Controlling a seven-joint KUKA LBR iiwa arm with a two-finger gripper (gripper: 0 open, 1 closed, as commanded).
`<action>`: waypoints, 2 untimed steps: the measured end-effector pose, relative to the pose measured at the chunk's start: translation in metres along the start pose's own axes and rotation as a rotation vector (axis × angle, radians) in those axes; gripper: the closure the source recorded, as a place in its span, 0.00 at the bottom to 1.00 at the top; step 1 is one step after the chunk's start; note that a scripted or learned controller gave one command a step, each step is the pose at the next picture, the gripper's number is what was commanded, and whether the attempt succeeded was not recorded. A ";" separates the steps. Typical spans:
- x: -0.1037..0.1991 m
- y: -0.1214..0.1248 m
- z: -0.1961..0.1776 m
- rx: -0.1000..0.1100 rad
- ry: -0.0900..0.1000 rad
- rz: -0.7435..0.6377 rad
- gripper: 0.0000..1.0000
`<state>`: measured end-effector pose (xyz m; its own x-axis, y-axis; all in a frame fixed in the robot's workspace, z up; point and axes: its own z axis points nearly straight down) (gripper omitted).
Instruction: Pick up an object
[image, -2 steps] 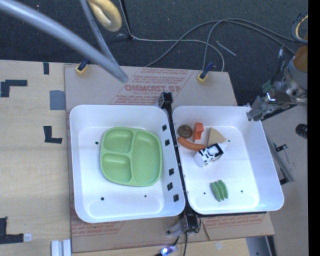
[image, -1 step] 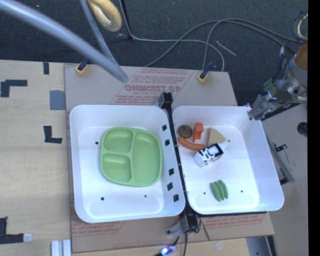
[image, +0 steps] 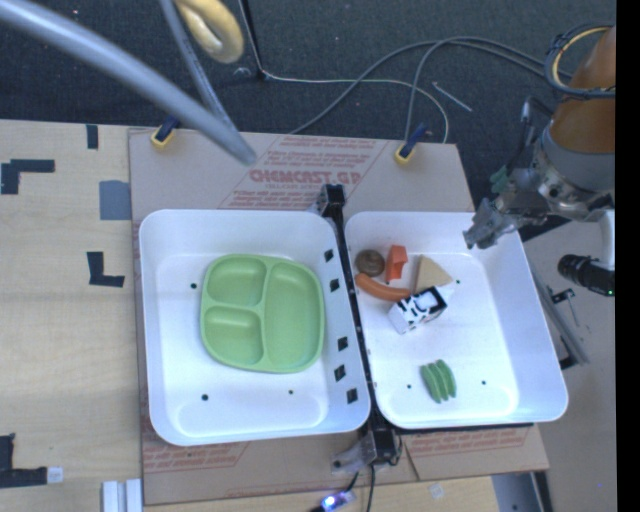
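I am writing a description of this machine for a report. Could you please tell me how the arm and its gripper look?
The arm is grey metal with rounded orange parts near the top right corner. Thin dark cables loop around its upper section. The gripper at its end is a small grey and dark block with blurred detail, above the upper right rim of the right bin.

A robotics lab: taped bench (image: 60, 300), loose cables (image: 400, 70), clamped cardboard (image: 300, 165) under two white bins (image: 160, 300).
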<state>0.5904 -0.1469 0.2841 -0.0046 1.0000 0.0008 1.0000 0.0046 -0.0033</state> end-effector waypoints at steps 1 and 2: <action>0.061 0.005 0.019 0.000 0.000 -0.002 1.00; 0.109 -0.002 0.030 0.001 -0.001 -0.001 1.00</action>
<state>0.5879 -0.0375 0.2545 -0.0051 1.0000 0.0002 1.0000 0.0051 -0.0039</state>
